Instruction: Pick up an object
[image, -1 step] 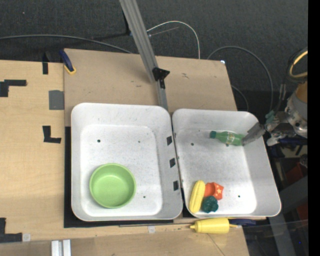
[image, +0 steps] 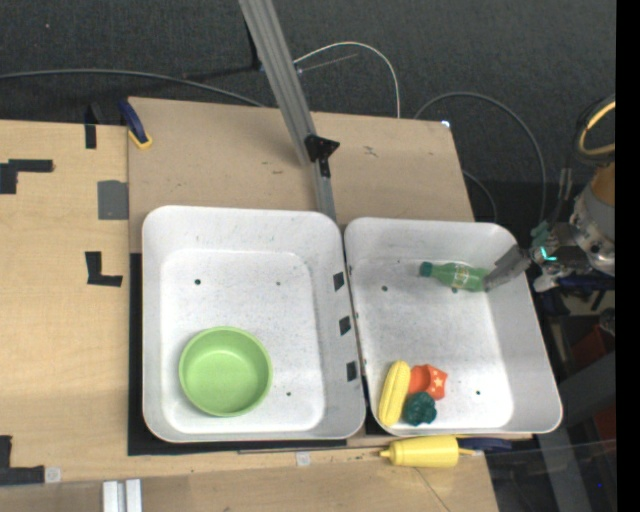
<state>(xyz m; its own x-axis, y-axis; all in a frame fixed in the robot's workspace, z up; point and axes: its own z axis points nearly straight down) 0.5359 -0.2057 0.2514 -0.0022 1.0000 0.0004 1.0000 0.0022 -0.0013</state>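
Slanted overhead view, both bins (image: 340, 300)

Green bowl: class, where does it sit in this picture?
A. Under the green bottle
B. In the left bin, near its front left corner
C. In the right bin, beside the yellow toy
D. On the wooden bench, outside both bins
B. The green bowl rests on the floor of the left bin, toward its front left corner, while the green bottle lies in the right bin.
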